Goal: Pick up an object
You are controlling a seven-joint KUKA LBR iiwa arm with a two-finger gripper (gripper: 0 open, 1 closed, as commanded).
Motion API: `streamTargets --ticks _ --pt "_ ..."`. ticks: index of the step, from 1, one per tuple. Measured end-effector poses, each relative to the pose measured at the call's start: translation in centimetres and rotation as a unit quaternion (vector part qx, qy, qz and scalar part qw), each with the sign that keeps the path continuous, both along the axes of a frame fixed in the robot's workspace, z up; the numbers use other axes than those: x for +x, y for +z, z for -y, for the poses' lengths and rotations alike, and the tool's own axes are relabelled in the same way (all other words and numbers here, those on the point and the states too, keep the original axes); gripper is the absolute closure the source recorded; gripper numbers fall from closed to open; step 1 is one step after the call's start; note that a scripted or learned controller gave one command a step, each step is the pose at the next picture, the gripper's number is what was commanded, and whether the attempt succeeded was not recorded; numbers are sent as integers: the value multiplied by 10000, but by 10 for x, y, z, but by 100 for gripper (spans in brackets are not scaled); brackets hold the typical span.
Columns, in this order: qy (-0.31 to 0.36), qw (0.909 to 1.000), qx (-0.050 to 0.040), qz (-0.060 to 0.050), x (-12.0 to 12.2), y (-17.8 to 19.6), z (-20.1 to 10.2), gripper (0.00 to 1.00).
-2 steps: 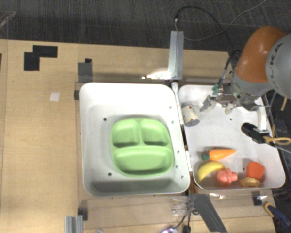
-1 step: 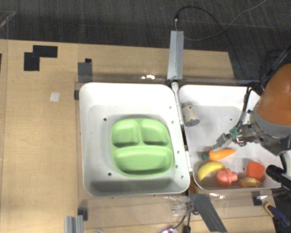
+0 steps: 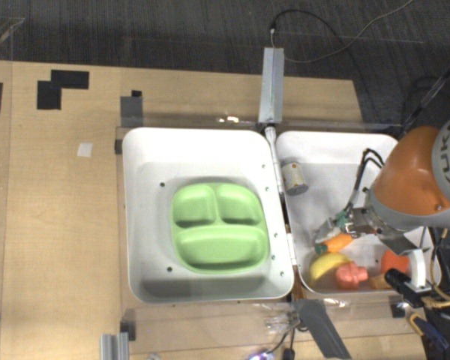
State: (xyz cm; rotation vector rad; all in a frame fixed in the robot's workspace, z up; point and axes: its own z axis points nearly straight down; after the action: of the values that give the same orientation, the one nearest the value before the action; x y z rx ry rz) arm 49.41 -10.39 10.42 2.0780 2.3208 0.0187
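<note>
Far out to the gripper's left, the left bin (image 3: 135, 201) carries a green divided plate (image 3: 219, 226), lying flat. Crossing into the right bin (image 3: 322, 152), a small grey cylinder (image 3: 292, 177) rests up and left of the gripper, apart from it. Now the gripper (image 3: 343, 227) itself, low over the toy pile; whether it's spread or pinching, I cannot tell. An orange carrot (image 3: 336, 241) sits right under it, a yellow banana (image 3: 326, 265) just below, a pink toy (image 3: 351, 276) below-right, an orange-red piece (image 3: 394, 262) further right.
</note>
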Motion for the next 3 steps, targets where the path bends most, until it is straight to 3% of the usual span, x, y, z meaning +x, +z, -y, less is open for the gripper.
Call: streamTargets --ticks 1,2,3 --pt "6 10000 1 22 2 11 -1 100" --pt "6 10000 2 16 2 11 -1 0" --pt "260 9996 36 -75 38 -14 -15 0"
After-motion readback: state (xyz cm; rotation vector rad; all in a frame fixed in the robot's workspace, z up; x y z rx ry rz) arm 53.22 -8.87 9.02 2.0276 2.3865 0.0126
